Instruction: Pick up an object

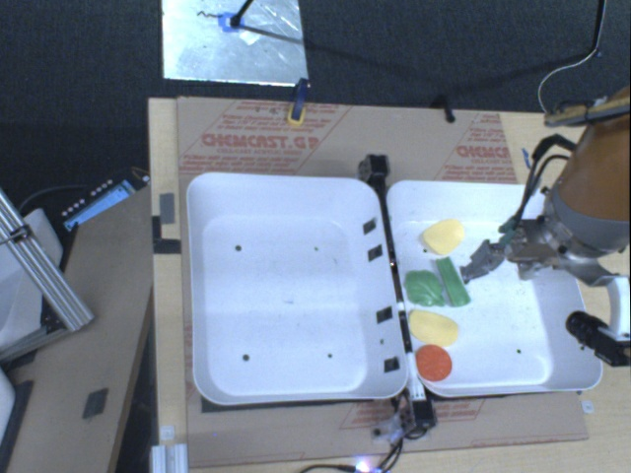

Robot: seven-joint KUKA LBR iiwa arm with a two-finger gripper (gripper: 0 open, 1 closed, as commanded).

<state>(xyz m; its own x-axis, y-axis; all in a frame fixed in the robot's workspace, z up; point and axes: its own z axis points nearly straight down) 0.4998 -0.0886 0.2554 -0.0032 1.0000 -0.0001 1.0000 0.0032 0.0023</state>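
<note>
The gripper (480, 261) hovers in the right bin (513, 377), just right of the green block (453, 282); its finger state cannot be told. Yellow pieces (443, 235) and an orange disc (434, 362) lie nearby

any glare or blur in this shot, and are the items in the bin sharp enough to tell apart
Camera view: the foil-like sheet at the top glares brightly; both white bins are evenly lit with soft shadows along their walls. The image is slightly soft overall, and the pincer looks a bit smeared. The two yellow pieces, green pieces and red-orange disc remain distinguishable by colour.
</note>
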